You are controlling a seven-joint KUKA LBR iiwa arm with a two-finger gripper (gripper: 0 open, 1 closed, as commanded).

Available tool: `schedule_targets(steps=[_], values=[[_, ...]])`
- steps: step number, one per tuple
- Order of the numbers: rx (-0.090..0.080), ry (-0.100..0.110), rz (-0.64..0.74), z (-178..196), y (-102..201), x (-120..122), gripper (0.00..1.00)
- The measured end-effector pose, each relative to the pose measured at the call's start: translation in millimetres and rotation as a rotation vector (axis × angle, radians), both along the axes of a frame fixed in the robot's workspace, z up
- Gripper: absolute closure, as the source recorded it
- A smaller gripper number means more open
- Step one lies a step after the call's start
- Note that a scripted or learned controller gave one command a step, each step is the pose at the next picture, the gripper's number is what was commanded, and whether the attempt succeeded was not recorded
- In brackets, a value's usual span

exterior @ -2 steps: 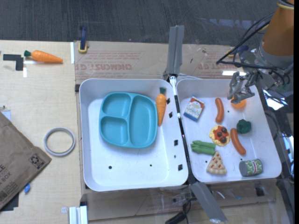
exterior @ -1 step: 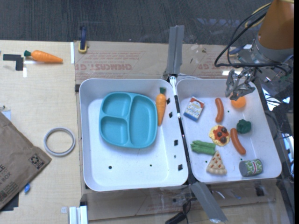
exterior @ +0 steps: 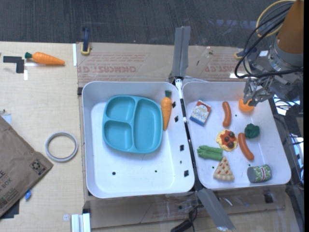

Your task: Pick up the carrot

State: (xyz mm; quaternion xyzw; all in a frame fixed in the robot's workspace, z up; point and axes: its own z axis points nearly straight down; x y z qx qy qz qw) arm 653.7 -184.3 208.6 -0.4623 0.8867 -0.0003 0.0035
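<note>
Evidently the pick has not begun in earnest. The jaws (exterior: 252, 96) hang over the far right corner of the right bin (exterior: 285, 144), directly above a small orange item (exterior: 246, 106); whether they are spread or closed cannot be judged from this angle, and nothing is visibly held between them. The carrot (exterior: 166, 111) lies well off to the jaws' left, across the divider, in the left bin (exterior: 91, 129), touching the right rim of the blue sectioned plate (exterior: 133, 124). A second carrot (exterior: 46, 58) lies out on the surface, farther left again. Remaining, by my reading: traverse, descent, closure, lift.
</note>
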Motion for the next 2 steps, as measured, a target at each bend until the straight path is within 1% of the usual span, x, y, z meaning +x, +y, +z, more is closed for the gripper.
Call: schedule_targets(steps=[1,2], values=[[0.000,0.000,0.297,-1.7,34.2,6.5,1.00],[0.000,0.002,0.268,-16.1,18.2,0.2,1.00]])
